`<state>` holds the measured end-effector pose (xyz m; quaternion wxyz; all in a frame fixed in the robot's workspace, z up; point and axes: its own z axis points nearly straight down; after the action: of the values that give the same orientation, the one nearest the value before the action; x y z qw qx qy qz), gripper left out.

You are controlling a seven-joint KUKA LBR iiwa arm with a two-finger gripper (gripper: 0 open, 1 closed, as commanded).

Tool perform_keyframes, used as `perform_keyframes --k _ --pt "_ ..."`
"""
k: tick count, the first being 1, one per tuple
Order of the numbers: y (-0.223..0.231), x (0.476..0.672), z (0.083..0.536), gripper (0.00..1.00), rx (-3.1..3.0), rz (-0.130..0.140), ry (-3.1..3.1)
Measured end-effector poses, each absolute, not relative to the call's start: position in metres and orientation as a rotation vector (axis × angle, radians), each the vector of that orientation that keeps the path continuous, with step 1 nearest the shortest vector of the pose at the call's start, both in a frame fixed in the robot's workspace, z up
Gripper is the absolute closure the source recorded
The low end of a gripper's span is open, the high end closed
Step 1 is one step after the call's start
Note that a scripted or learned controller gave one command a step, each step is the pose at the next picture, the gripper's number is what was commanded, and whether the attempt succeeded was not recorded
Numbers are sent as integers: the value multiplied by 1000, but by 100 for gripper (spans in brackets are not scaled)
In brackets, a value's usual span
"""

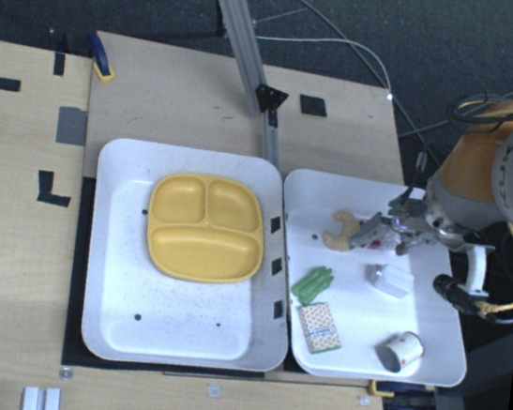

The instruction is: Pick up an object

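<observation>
the left white bin (111, 226) holds a yellow divided plate (206, 227), lying flat in its upper half. the right white bin (433, 366) holds a tan wooden piece (339, 231) near its top, a green item (313, 284) and a patterned packet (319, 327) toward its left side, a small white block (390, 281) in the middle and a white cup (401, 350) on its side at lower right. the gripper (373, 233) hangs low beside the tan piece; whether it is wide or narrow cannot be told.

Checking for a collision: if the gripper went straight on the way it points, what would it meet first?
Probably the tan piece just left of the gripper in the right bin; height above it is unclear.
</observation>
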<state>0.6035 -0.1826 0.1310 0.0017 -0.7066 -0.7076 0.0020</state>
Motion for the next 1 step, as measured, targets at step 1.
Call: perform_keyframes --k 1 --pt "-182 604 84 0 -2222 1 -2225"
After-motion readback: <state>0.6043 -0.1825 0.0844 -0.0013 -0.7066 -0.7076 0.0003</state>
